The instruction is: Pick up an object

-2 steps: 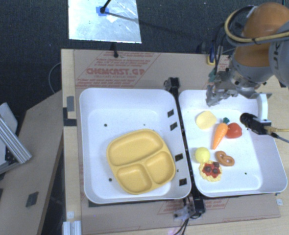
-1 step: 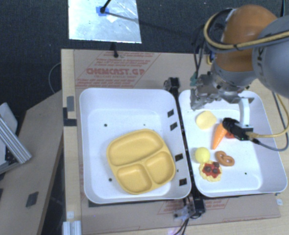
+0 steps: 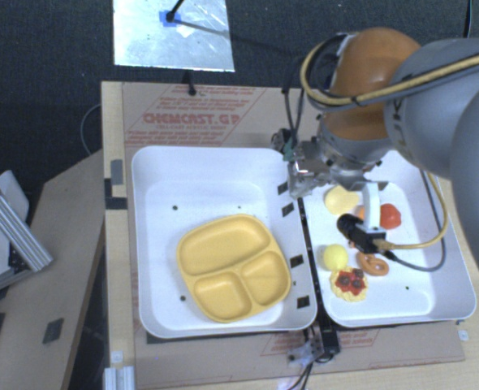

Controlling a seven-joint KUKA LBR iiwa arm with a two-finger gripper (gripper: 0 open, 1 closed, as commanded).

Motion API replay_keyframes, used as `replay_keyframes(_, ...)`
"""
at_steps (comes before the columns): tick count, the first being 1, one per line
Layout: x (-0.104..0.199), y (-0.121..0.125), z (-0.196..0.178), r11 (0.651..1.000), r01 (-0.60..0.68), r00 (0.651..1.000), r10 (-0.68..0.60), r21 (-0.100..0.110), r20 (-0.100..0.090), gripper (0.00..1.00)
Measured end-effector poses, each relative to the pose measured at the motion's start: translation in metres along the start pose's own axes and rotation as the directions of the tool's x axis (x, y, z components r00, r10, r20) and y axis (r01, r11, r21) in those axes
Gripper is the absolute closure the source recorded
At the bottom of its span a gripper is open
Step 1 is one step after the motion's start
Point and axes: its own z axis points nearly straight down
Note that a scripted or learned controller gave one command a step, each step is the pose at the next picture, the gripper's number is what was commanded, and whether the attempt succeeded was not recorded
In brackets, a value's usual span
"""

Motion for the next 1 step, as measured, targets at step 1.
replay_keyframes(1, 0.0498, -0.0169, -0.0100, 1.000, 0.001, 1.000, -0.001, -0.002, 0.000, 1.00)
